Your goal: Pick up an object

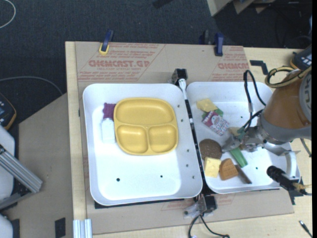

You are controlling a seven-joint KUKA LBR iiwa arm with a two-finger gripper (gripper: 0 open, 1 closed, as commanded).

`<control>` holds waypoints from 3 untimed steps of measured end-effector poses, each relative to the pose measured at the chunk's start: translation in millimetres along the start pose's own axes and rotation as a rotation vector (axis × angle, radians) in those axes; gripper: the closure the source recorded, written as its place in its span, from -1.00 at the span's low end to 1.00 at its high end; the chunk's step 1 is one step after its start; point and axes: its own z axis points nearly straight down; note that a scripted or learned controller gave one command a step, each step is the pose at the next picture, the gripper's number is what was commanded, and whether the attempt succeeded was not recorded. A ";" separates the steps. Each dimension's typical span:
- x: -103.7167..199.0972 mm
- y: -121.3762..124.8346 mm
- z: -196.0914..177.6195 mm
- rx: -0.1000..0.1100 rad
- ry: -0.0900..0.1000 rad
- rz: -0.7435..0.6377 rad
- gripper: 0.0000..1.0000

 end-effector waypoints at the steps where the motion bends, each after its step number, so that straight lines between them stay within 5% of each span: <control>1: -0.3 0.5 -10.7 -0.003 -0.001 0.001 1.00; 3: 9.0 -6.2 -130.1 -0.012 -0.005 -0.003 1.00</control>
